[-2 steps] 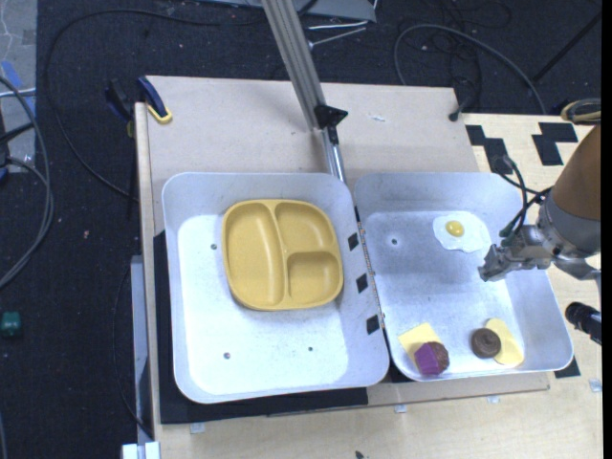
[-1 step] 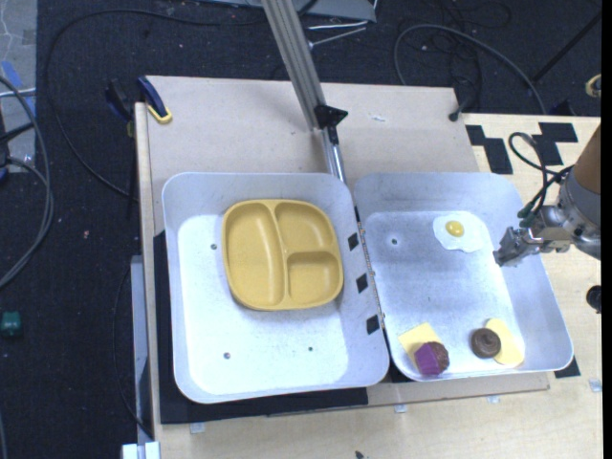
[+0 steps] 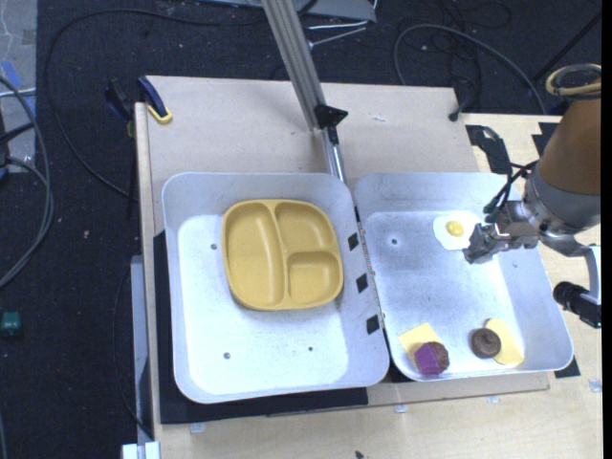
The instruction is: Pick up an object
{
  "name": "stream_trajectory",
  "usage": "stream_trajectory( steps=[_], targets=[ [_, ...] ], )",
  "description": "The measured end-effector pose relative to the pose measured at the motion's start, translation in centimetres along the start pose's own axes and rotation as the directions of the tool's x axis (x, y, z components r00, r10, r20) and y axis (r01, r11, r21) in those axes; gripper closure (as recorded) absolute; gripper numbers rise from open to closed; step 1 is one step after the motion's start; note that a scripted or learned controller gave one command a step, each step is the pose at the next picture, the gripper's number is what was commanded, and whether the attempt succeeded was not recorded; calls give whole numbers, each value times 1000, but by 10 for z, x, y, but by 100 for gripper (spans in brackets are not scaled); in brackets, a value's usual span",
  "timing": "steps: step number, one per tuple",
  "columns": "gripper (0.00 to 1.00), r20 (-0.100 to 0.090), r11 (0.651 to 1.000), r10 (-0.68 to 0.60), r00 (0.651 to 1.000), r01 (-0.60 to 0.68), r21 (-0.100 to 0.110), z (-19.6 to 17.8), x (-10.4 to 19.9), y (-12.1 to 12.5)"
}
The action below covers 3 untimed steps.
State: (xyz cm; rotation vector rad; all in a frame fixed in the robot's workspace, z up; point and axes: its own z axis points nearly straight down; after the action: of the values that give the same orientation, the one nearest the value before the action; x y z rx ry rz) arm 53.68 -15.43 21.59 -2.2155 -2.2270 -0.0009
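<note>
Two white bins [image 3: 191, 352] sit on the bench: one yellow plate [image 3: 283, 253] at left, five small objects at right, among them a fried egg [image 3: 451, 229]. Whether the gripper [image 3: 481, 247] is open or closed is not visible.

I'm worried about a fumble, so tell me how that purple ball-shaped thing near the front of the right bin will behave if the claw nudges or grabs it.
The purple ball looks round, so a nudge would probably send it rolling across the right bin. It sits against a flat yellow piece, which may stop it on that side. It looks small and likely light, and its curved sides could slip from a pinch.
</note>
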Motion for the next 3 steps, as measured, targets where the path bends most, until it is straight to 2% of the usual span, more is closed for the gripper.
stream_trajectory(
  steps=[1,2,3],
  targets=[
    [100,0,1000,1,1000,-1,0,-2,51,7],
    [100,1,1000,1,1000,-1,-2,-12,95,29],
    [100,1,1000,2,1000,-2,-1,-9,152,46]
  ],
)
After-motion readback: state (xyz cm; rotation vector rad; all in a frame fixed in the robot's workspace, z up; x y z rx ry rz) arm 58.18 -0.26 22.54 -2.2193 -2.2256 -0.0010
